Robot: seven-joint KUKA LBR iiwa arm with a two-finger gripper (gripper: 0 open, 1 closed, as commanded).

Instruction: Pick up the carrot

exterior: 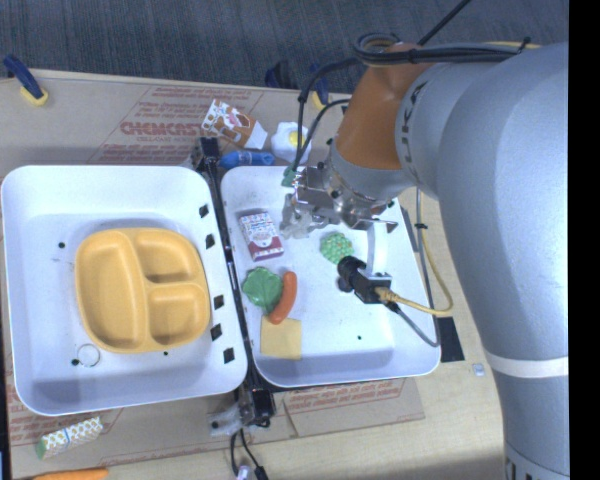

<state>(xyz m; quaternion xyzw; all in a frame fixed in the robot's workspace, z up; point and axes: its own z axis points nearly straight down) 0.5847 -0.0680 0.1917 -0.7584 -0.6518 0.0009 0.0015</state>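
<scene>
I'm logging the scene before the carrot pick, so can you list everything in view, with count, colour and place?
Bins: 2, white, side by side on the bench.
Divided plate: 1, yellow, in the left bin.
Carrot: 1, orange, right bin, beside the green leafy toy.
Green leafy toy: 1, green, right bin, left of the carrot.
Cheese slice: 1, yellow, right bin, at its near edge.
Small packet: 1, red and white, right bin, upper left.
Dotted green piece: 1, green, right bin, below the gripper.
Loose items: several, mixed colours, on cardboard behind the bins.
Arm: 1, grey with orange band, from the right.
Gripper: 1, metal, over the right bin.
</scene>
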